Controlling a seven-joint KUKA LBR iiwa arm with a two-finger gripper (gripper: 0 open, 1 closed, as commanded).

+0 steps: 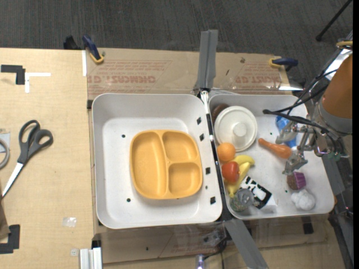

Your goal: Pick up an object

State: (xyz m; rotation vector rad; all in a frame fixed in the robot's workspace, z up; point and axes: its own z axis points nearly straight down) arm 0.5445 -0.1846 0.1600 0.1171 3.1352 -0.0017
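Pale wooden bench [45, 206] carries two shallow white bins side by side, black-handled scissors [28, 144] lying well left of them; left white bin [106, 167] holds a yellow three-compartment plate [166, 164]; grey arm with orange band [339, 94] reaches in from the right, its two-finger gripper [297, 150] over the right white bin [320, 175], just beside an orange carrot [275, 148] and above a small purple object [297, 179]; I cannot tell how the gripper stands or whether it holds anything.
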